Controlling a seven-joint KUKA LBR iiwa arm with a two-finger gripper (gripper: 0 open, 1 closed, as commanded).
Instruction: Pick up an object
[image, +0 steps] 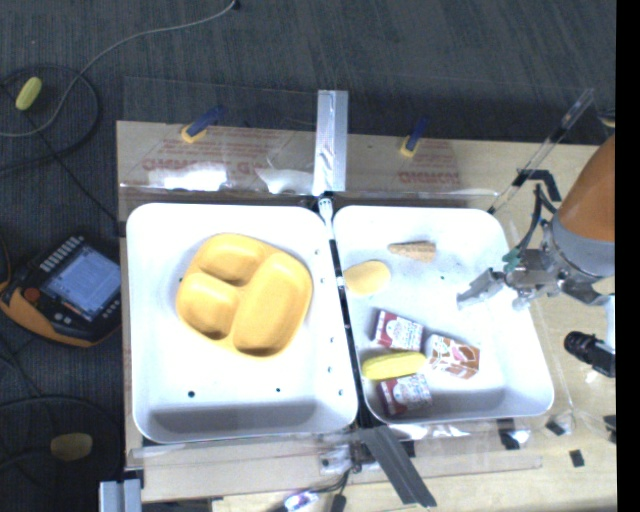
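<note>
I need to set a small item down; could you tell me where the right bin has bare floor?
Free: the right white bin's far right corner, between the tan cone-shaped piece and the gripper. Crowded: its near left, around the yellow banana and red-white cartons.

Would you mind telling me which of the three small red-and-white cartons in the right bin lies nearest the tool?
The middle-right carton, right of the yellow banana-like piece; the upper-left carton and front carton lie farther from the tool.
</note>
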